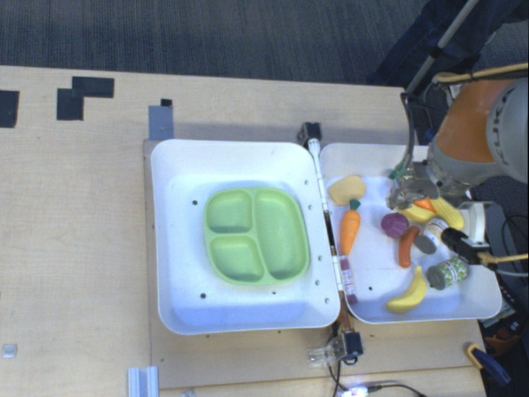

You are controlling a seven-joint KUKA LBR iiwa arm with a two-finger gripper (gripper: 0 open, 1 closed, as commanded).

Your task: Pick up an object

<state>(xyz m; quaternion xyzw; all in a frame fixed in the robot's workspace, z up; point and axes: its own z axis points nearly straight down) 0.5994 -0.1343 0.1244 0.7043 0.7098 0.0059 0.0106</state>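
The right bin (374, 298) holds several toy foods. A carrot (350, 230) lies near its left wall, below a pale yellow lump (347, 189). Further right are a purple piece (394, 223), a red sausage (406, 247) and a banana (410, 293) by the front wall. My gripper (407, 193) hangs over the bin's right half, just above the purple piece and a yellow and orange cluster (434, 211). Nothing shows between its fingers.
The left bin (178, 222) holds a green divided plate (256, 235). A greenish can (447, 273) and a small grey piece (426, 243) lie at the right bin's right side. The grey arm with its orange band (467, 131) covers the bin's far right corner.
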